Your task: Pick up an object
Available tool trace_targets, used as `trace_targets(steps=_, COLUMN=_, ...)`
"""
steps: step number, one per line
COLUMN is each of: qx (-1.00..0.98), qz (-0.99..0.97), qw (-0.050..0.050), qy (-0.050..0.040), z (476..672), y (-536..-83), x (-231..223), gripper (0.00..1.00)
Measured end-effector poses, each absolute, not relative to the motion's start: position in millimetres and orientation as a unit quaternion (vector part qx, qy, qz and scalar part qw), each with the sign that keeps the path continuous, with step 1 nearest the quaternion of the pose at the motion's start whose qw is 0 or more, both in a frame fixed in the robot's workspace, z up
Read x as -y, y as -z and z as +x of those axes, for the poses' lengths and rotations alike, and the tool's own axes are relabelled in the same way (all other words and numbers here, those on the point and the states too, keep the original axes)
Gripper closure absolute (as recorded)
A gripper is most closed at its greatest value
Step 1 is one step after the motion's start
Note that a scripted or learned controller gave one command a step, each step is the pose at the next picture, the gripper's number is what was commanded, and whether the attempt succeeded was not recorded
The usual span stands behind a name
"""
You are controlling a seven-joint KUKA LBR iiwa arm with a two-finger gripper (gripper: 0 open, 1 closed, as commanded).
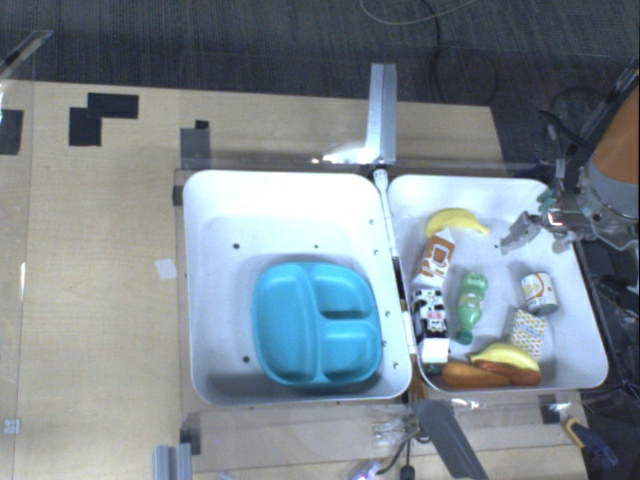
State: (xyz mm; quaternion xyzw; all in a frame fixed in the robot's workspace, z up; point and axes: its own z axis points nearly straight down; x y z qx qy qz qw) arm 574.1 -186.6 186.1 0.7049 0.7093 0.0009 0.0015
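- The desk (90,298) carries two white bins side by side.
- The left bin (215,218) holds a blue sectioned tray (318,321), with bare floor around it toward the far wall.
- The right bin (590,353) is crowded along its inner wall and near edge; its far corner has open floor.
- The gripper (527,230) sits over the right bin's far right part, fingers apart, nothing between them.
- A green bottle (470,305) lies mid-bin, long axis running near to far.
- A small can (537,290) sits just below the gripper.
- A yellow banana (456,222) lies near the far wall, curved crosswise.
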Motion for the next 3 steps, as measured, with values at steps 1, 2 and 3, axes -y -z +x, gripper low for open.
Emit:
trace_targets(steps=1, qx=-0.737, qz=0.676, qw=0.004, qy=-0.0017, z=657.3, y=-114, x=190, gripper=0.0)
trace_targets(steps=2, qx=-0.789, qz=0.614, qw=0.001, qy=0.0028, z=669.3, y=-93, x=138, gripper=0.0)
trace_targets(steps=3, qx=-0.877, qz=0.481, qw=0.005, qy=-0.002, z=670.9, y=-212, x=99, gripper=0.0)
